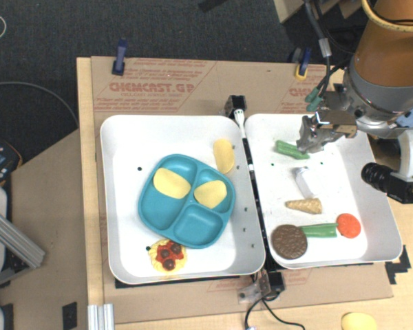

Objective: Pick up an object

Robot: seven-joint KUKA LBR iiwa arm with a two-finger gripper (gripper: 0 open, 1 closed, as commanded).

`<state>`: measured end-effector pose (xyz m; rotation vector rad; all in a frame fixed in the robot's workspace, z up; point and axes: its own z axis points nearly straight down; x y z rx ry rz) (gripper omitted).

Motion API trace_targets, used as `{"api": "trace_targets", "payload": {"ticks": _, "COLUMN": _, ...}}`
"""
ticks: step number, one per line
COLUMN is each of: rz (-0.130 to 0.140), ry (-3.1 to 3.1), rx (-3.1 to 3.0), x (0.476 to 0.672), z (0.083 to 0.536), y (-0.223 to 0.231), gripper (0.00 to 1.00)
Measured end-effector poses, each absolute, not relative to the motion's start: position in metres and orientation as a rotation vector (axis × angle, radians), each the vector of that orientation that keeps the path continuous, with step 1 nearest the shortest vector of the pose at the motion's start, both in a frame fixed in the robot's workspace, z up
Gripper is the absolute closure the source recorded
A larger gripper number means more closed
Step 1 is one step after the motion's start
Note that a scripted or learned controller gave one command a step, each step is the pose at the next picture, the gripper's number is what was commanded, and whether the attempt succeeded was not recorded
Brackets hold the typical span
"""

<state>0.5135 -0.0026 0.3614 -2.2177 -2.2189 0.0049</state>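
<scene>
A: Where is the hand (311,141) sitting?

B: It is hanging low over the far part of the right bin (378,249), right at the right end of a green bean pod (290,150). The grey metal fingers are pointing down, but I cannot tell how wide they are, or whether they are gripping anything.

A: Is the pod touching them?

B: It is lying flat on the bin floor, its right end just beside or under the fingertips. Cannot tell contact.

A: What else is lying in that bin?

B: A small grey piece (303,182) mid-bin, a tan cone (304,205) below it, then a brown round patty (289,241), a green stick (319,230) and a red-orange ball (349,225) along the near edge.

A: Left bin (117,205)?

B: A blue divided plate (186,201) is holding two yellow pieces (170,183) in its far compartments. A pale yellow piece (224,155) is lying just beyond the plate, a small pizza toy (167,254) at its near edge. Both bins are sitting on the worktop (158,88).
</scene>
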Motion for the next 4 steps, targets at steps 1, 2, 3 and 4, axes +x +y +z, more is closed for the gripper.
{"api": "trace_targets", "payload": {"ticks": 1, "rz": 0.004, "ry": -2.22, "rx": -2.216, "x": 0.478, "z": 0.354, "y": 0.02, "gripper": 1.0}}
{"api": "trace_targets", "payload": {"ticks": 2, "rz": -0.006, "ry": -2.228, "rx": -2.218, "x": 0.48, "z": 0.393, "y": 0.078, "gripper": 1.0}}
{"api": "trace_targets", "payload": {"ticks": 3, "rz": -0.014, "ry": -2.233, "rx": -2.216, "x": 0.495, "z": 0.453, "y": 0.145, "gripper": 1.0}}
{"api": "trace_targets", "payload": {"ticks": 4, "rz": -0.018, "ry": -2.233, "rx": -2.213, "x": 0.478, "z": 0.54, "y": 0.226, "gripper": 1.0}}
